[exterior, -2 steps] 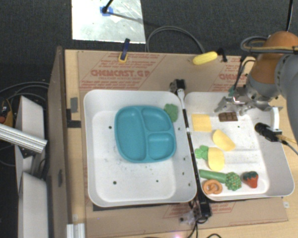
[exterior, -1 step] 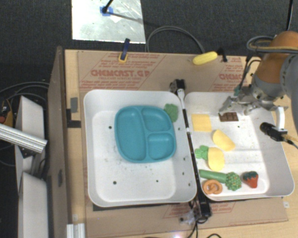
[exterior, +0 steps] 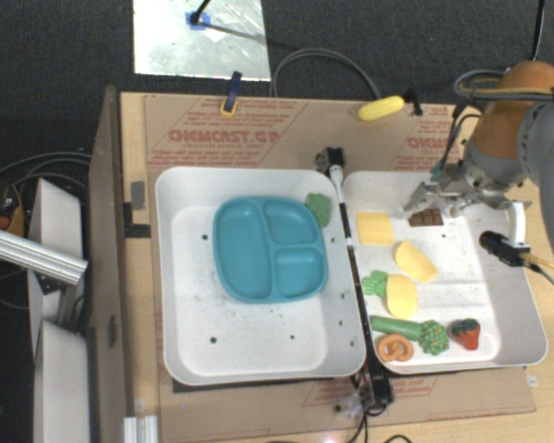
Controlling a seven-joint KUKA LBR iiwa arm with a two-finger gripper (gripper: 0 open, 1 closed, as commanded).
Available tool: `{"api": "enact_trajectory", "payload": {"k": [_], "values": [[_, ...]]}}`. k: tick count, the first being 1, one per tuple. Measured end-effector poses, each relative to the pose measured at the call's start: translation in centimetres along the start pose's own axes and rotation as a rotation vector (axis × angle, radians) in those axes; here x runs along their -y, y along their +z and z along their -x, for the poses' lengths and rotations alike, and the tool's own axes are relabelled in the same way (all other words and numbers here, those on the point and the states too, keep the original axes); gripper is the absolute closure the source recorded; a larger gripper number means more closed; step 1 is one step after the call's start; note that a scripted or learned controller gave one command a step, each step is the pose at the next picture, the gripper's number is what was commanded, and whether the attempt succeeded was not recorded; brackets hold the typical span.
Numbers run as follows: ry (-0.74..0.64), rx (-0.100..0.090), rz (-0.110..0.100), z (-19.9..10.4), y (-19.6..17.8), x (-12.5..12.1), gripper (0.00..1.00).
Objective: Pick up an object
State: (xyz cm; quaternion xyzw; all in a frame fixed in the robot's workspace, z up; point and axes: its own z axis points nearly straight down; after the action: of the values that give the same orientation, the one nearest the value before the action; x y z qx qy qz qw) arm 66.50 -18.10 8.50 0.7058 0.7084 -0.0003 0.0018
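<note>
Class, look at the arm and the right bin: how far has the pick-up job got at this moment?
Done: the gripper has reached the far end of the right bin, low over a small brown piece. In hand: nothing visibly; whether the fingers have closed on that piece cannot be told. Left: a grasp and a lift. The other toy foods, such as the yellow square and the broccoli, lie loose in that bin.

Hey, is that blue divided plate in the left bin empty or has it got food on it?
Empty. The blue plate shows bare compartments; the green leafy piece sits beside its upper right corner, off the plate.
</note>
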Motion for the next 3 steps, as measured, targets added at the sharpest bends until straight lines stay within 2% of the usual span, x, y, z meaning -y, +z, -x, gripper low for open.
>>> {"api": "enact_trajectory", "payload": {"k": [1, 2, 3], "values": [[-0.002, 0.001, 0.006, 0.0, -1.4, -0.2, 1.0], [-0.002, 0.001, 0.005, 0.0, -1.3, -0.2, 0.0], [-0.001, -0.004, -0.003, -4.5, -4.9, 5.4, 0.0]]}}
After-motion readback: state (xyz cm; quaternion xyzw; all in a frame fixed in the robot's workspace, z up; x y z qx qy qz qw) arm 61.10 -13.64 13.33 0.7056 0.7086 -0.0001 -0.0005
